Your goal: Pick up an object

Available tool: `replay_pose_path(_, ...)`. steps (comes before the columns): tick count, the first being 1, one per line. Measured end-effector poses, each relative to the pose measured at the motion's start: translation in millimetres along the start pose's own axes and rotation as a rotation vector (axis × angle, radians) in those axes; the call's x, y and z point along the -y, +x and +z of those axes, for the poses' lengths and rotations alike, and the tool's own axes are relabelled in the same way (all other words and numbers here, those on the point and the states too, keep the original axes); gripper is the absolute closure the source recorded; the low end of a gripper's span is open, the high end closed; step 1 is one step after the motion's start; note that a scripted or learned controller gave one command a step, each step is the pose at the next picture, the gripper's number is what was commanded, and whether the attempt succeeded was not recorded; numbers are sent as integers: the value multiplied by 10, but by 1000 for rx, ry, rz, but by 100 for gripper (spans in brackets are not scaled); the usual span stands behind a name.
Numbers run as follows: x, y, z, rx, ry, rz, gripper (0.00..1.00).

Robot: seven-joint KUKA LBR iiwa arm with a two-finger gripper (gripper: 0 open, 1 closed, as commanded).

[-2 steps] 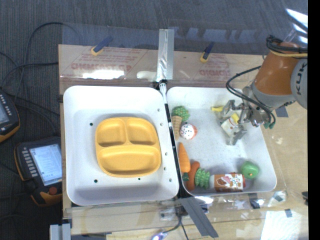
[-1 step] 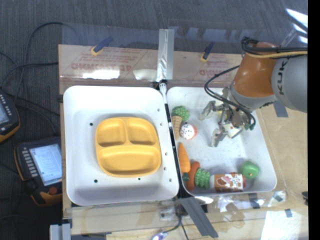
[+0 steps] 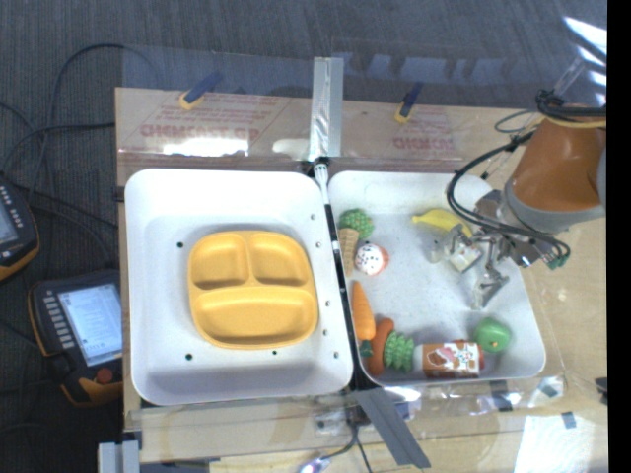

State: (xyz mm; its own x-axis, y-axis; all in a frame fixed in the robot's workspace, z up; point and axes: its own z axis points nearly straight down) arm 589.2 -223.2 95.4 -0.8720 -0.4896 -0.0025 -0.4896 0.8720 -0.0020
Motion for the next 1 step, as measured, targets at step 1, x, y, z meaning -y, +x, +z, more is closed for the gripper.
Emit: replay_pose_path(1,118,-624,19,4,-2,63,0)
